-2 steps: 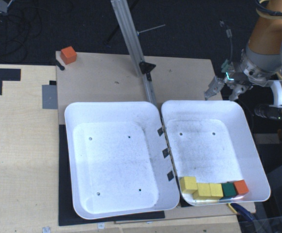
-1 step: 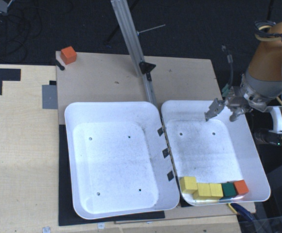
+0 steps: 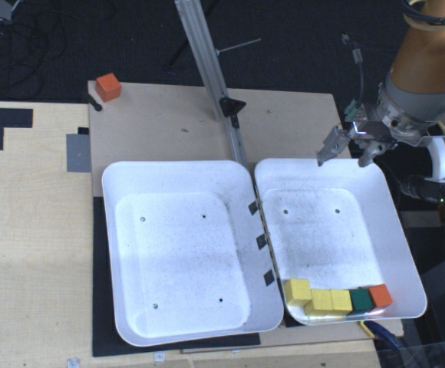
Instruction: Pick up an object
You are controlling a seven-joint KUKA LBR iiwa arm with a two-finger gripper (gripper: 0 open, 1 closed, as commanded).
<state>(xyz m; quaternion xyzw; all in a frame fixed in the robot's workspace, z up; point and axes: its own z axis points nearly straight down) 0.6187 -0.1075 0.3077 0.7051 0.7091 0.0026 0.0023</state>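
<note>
Blocks sit in a row at the near edge of my right bin [image 3: 384, 205]. I see a yellow block [image 3: 298, 290], then another yellow block [image 3: 323, 301], one more yellow block [image 3: 341, 300], a green block [image 3: 360, 300] and an orange block [image 3: 380, 295]. They touch each other, side by side.

My fingers [image 3: 347, 149] hang over the far rim of that bin, well apart from the blocks. They are spread wide, one on each side with a gap in the middle. Nothing is between them and they touch nothing.

My left bin [image 3: 126, 182] lies just beside the right one on the surface [image 3: 284, 121]. A lone orange cube [image 3: 108, 86] rests at the far left corner of the surface, outside both bins. A grey metal bar [image 3: 207, 60] leans up from between the bins.
</note>
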